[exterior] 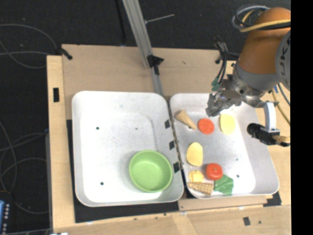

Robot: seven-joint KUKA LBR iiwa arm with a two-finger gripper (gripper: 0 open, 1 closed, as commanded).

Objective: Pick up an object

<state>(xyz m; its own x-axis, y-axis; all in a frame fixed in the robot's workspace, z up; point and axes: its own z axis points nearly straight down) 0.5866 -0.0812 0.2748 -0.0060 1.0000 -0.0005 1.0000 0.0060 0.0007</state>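
Wooden bench (107,67) bearing two white bins, green bowl (150,171) lower centre, gripper (215,107) upper right above orange ball (206,126), grip state unclear

one fixed camera, high above the bench (112,72), slanting down, both bins framed

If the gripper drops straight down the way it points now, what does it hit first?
Probably bare floor of the right bin, in the gap between the orange-red ball and yellow piece. The gripper sits above that gap; depth is unclear.
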